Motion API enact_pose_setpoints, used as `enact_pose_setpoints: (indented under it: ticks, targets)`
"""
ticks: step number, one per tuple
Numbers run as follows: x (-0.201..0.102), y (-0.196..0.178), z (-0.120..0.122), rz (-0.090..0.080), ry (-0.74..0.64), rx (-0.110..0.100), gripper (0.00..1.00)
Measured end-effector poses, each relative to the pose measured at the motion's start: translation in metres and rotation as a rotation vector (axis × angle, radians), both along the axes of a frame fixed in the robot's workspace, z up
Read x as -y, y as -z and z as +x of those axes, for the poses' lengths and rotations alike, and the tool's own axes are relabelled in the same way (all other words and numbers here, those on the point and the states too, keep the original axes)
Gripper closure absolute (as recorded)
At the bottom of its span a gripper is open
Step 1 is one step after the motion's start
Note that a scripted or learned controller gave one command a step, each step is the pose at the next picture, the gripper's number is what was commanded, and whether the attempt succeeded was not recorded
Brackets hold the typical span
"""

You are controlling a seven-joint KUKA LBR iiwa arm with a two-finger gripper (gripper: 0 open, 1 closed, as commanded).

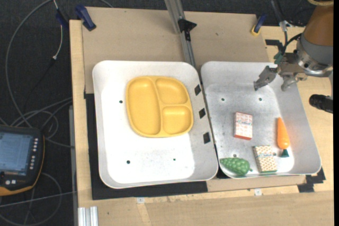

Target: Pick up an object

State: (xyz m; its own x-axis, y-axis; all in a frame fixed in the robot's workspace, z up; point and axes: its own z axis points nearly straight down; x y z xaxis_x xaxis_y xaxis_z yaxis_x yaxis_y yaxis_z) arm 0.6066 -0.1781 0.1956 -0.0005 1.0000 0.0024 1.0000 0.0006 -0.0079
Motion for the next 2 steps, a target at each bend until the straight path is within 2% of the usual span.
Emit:
enact_pose_setpoints:
  ticks: [2]
  targets:
    - [-0.003,0.097,0.003,0.000,0.000,0.000,0.00]
